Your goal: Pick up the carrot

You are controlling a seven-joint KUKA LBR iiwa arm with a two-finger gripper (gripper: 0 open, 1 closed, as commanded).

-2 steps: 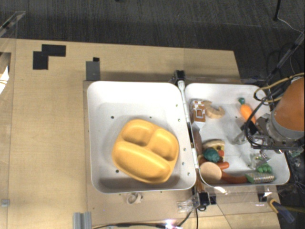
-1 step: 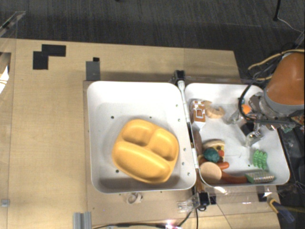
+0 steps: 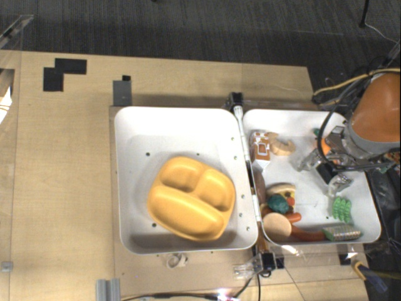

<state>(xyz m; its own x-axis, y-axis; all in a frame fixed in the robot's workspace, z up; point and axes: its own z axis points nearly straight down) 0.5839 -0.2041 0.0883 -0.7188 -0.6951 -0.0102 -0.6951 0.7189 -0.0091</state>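
Pincer over right bin, finger state indeterminate. Carrot at bin's front wall, apart from pincer. Yellow bread-shaped toy in left bin.

A robotics lab: wooden bench, two white bins, loose cables.

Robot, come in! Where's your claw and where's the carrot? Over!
Claw hovering over right bin, nothing seen in it. Carrot lying near bin's front, among other toy food. Green toy sits between them.
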